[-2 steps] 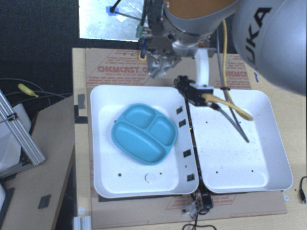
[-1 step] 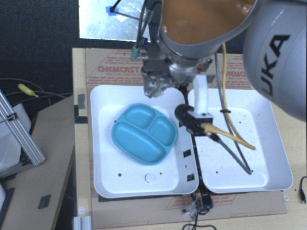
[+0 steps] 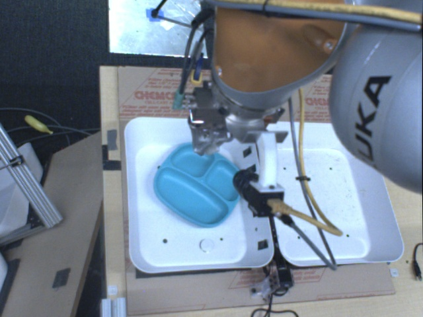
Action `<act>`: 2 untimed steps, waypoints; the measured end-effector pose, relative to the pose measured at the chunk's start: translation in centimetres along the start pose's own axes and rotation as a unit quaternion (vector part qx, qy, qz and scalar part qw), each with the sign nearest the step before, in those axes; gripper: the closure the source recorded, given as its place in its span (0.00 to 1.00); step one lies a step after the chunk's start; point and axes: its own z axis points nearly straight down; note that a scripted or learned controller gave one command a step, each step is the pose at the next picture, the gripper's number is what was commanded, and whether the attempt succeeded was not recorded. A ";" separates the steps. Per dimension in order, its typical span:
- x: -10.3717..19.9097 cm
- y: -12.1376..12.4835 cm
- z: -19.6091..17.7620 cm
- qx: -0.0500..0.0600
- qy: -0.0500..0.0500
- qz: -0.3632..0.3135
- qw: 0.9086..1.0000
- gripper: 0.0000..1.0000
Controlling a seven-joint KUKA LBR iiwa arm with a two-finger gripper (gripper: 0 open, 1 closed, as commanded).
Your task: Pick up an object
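Observation:
A blue divided plate [image 3: 195, 187] lies in the left white bin [image 3: 149, 243], tilted with its far end toward the bin's back. My gripper [image 3: 210, 142] hangs over the plate's far right rim, low and close to it. The arm's big grey and orange body covers the view above the gripper.
The right white bin [image 3: 357, 197] sits beside the left one, crossed by the robot's cables. Both bins rest on a cardboard sheet [image 3: 152, 88]. A small round mark [image 3: 207, 245] shows on the left bin's floor near its front.

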 end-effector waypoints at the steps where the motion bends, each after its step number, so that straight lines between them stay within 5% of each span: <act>1: 0.6 2.0 -11.0 -0.008 0.003 -0.001 1.000 1.00; 2: 0.5 7.1 -8.2 -0.002 0.000 0.004 1.000 1.00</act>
